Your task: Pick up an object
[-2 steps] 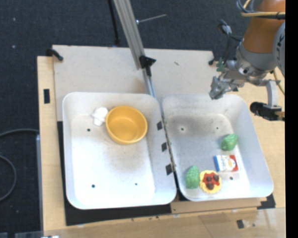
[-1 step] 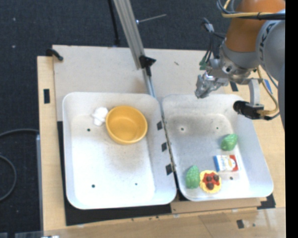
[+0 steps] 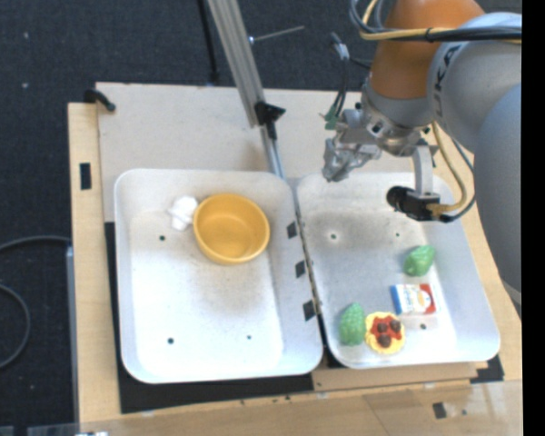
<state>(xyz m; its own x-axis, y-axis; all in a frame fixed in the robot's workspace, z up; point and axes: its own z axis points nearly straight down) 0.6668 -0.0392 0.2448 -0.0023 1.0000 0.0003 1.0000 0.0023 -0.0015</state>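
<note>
One fixed camera looks down at a slant on the worktop (image 3: 182, 125) from above its near edge, far enough back to take in both white bins, the left bin (image 3: 209, 334) and the right bin (image 3: 363, 243), whole. The arm (image 3: 490, 71) enters from the right.

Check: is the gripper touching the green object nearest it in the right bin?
Apart. The camera view shows bare bin floor between the gripper and that green object.
</note>
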